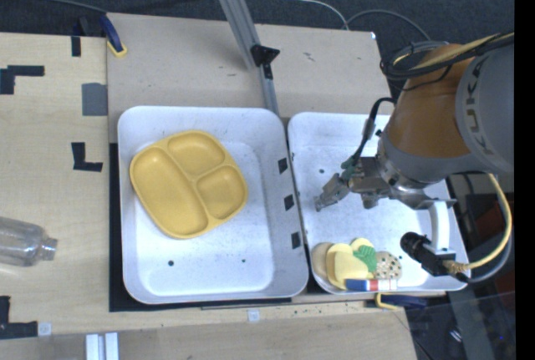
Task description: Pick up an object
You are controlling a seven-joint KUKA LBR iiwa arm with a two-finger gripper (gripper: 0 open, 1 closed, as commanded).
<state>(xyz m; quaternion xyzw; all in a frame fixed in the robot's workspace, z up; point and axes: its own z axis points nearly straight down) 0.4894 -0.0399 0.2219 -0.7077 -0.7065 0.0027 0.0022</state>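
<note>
My gripper (328, 194) hangs over the left-middle part of the right bin (334, 141), pointing down and to the left, above bare bin floor. A small cluster of objects lies in that bin's front edge, below the gripper: a pale yellow piece (334, 263), a green piece (364, 250), a speckled round piece (387, 266) and a thin red-and-blue item (368, 286). The gripper is apart from the cluster, and I see nothing hanging from it. In the left bin (201, 266) lies a yellow divided plate (189, 181).
The raised divider between the bins (288, 200) runs just left of the gripper. A clear plastic bottle (21, 243) lies on the bench at far left. A grey metal pole (234, 3) slants in from the top. The arm's bulk covers the right bin's right side.
</note>
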